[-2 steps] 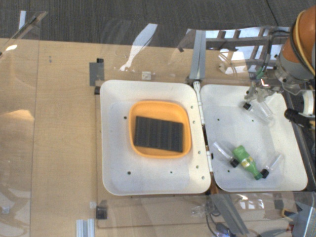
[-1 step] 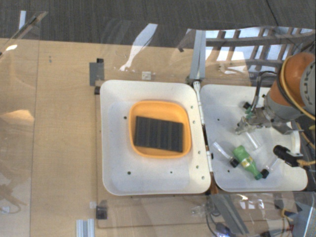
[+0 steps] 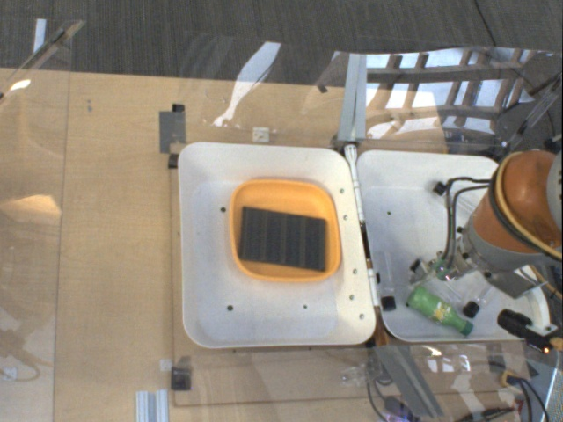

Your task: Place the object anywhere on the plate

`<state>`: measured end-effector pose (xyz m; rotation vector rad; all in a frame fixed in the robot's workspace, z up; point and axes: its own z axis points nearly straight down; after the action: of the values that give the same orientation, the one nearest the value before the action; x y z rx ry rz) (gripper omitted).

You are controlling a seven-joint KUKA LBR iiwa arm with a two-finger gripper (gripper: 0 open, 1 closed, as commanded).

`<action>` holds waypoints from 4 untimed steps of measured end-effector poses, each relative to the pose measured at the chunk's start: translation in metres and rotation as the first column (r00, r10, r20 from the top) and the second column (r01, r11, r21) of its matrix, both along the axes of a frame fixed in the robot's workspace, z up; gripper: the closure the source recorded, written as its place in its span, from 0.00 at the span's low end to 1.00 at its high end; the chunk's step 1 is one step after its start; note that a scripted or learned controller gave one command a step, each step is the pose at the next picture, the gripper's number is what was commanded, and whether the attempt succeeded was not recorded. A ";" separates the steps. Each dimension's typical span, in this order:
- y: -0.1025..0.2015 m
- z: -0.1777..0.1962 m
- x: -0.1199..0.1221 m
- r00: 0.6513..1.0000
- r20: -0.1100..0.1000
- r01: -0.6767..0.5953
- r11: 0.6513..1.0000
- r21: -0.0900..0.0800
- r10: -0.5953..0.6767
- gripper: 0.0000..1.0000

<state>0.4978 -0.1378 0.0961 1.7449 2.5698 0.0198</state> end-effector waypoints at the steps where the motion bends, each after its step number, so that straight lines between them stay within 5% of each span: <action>1: -0.069 -0.001 -0.002 0.995 -0.008 -0.103 0.995 -0.002 0.103 1.00; 3: -0.068 0.021 0.005 0.995 0.008 -0.104 0.995 -0.005 0.104 1.00; 4: -0.068 -0.002 -0.003 0.952 -0.012 0.307 0.952 0.012 -0.307 1.00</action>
<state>0.4949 -0.2058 0.0941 2.1334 2.2775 0.0193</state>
